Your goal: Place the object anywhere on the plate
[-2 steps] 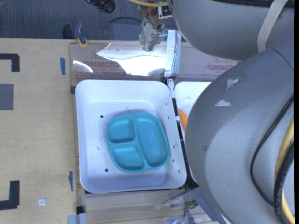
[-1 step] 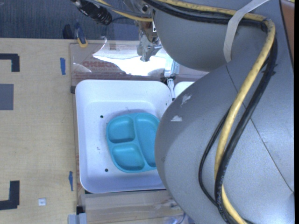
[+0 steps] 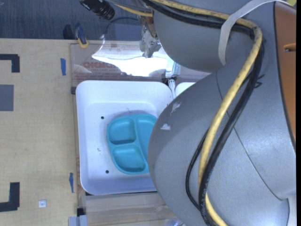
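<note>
Blue plate (image 3: 128, 144) lies in the white bin (image 3: 94, 107), its right edge hidden. Grey arm (image 3: 225, 140) looms over it. Gripper state: cannot tell.

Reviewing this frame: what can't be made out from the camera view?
- Blue plate: its right part is hidden behind the grey arm.
- Second bin: the arm covers all but a corner.
- White bin: its right side runs under the arm.
</note>
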Available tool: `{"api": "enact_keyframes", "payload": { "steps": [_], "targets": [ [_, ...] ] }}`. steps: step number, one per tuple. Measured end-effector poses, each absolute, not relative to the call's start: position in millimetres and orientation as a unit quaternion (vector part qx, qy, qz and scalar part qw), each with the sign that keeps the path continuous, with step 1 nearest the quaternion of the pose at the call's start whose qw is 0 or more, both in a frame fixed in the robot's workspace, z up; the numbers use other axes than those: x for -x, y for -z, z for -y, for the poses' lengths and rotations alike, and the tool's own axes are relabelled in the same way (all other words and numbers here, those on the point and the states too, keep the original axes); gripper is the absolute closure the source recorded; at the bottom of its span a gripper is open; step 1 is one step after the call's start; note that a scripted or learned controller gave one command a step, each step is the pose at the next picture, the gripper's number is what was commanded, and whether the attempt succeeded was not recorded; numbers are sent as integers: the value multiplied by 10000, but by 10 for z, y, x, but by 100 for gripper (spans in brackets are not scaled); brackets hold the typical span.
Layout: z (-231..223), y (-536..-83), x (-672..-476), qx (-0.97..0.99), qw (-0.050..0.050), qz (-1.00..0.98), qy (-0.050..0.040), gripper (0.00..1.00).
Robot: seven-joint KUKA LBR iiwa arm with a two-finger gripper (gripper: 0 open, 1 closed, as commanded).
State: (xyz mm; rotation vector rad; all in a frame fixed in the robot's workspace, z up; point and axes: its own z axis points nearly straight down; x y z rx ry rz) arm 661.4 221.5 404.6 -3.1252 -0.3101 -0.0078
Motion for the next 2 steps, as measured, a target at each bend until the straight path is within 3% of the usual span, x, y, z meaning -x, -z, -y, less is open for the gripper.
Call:
{"api": "enact_keyframes", "payload": {
  "steps": [2],
  "targets": [
    [-2176,-4240,-6636,9955,6,947,53,100]
  ]
}}
